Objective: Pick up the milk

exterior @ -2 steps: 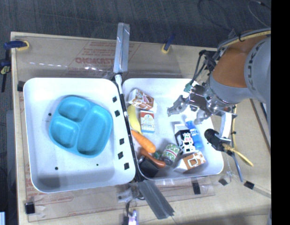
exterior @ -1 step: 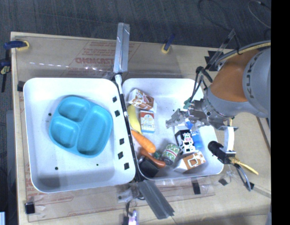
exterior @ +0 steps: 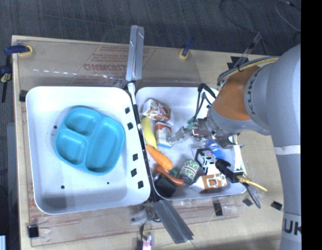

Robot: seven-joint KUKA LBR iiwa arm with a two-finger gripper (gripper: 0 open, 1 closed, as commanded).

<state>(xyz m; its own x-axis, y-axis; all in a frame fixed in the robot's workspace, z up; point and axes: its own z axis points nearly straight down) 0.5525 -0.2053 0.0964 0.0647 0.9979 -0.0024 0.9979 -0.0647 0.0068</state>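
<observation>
A small carton (exterior: 207, 158) with black-and-white patches and a blue top, which looks like the milk, lies in the right bin (exterior: 176, 95) toward its near right side. My gripper (exterior: 183, 134) hangs low over the middle of that bin, up and to the left of this carton and apart from it. It sits just right of a red-and-white carton (exterior: 162, 134). I see nothing in the gripper. The grey arm with its orange band (exterior: 231, 100) comes in from the right.
The right bin also holds a brown-and-white carton (exterior: 157, 110), a banana (exterior: 148, 130), a carrot (exterior: 160, 158), a green can (exterior: 189, 170), an orange box (exterior: 213, 181) and a dark item (exterior: 164, 185). A blue divided plate (exterior: 90, 139) lies in the left bin (exterior: 41, 191).
</observation>
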